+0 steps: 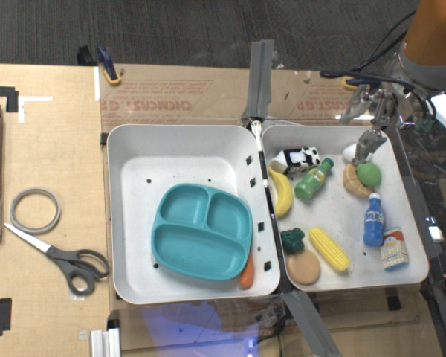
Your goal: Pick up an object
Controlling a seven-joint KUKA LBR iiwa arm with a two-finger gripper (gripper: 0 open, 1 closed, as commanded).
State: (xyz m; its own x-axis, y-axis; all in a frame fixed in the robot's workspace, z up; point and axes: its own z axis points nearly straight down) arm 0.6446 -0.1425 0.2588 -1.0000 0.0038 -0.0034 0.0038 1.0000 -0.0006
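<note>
tray (202, 233) in left bin (126, 155), banana (281, 190) in right bin (409, 262)

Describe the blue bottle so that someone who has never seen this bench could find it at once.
Look in the right bin, the one crowded with toy food. Along its right side, below the green ball and just left of the small carton, the blue bottle lies with its white cap pointing up the picture. It is the one blue item in that bin; the other bottle is green.

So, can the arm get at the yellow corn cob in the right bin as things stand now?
Probably yes. The corn cob lies flat on the right bin floor with nothing on top of it. The broccoli and a tan round piece lie close on one side, but its other side is free. The pincer hangs above the same bin.
</note>
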